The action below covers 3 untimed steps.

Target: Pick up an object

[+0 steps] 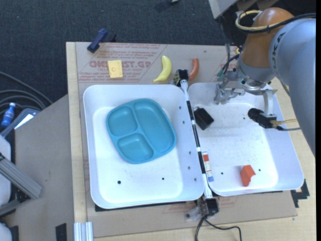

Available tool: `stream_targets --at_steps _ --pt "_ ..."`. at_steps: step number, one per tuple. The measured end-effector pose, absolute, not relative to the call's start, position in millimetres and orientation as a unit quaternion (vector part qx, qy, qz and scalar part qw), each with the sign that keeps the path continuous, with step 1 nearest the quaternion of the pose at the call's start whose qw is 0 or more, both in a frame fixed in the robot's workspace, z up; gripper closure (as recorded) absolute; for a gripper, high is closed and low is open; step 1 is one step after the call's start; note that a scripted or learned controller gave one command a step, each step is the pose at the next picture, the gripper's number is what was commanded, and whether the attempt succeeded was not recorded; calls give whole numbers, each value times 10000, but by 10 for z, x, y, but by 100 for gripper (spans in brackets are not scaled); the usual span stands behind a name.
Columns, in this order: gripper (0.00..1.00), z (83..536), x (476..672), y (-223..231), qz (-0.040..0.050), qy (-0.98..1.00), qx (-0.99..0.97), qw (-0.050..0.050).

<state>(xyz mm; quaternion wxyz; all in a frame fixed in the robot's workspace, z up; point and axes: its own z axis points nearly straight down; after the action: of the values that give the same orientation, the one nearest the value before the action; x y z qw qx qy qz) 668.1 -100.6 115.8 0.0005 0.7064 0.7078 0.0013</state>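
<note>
Pincer (224,95) low over far end of right shallow white bin (286,149); whether spread or pressed together, cannot tell. Nothing seen between its tips. Nearest candidate: small black block (203,118), against bin's left wall, near pincer, toward camera and left of it. Small orange block (247,174) well apart, at near end. Best approach: centre above one block, descend straight, avoid wall.

Bright, even overhead light; soft shadows, slightly soft focus throughout.
</note>
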Motion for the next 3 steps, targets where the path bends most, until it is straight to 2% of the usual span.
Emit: stream_targets --at_steps 1,2,3 --pt "0 1156 6680 -1006 12 7078 7064 3" --pt "0 845 6661 -1045 -8 7070 7073 -12" --pt "100 955 6670 -1041 -1 7070 7072 -5"
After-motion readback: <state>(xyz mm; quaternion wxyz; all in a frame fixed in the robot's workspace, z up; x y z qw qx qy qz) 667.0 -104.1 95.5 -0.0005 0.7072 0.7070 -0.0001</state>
